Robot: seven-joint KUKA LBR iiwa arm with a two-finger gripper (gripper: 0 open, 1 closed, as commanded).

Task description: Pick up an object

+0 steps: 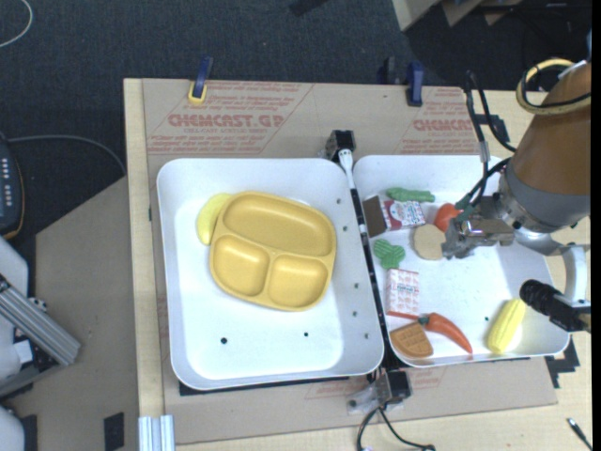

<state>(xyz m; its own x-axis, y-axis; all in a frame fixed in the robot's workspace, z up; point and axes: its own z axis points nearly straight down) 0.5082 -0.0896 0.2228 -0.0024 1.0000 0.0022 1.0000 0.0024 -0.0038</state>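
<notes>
The worktop (pixel 141 252) carries two white bins. Far left of the pincer (pixel 457 240), the left bin (pixel 178 289) holds a yellow tray (pixel 272 250). The pincer hangs low in the right bin (pixel 535 346); whether it is wide or narrow cannot be told. A beige disc (pixel 428 243) lies just left of it and a red piece (pixel 445 216) just above-left. A corn cob (pixel 505 325) lies below-right, a carrot (pixel 443 326) below, well apart.

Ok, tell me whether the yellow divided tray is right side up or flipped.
Right side up: the yellow divided tray shows its three hollow compartments facing upward.
</notes>
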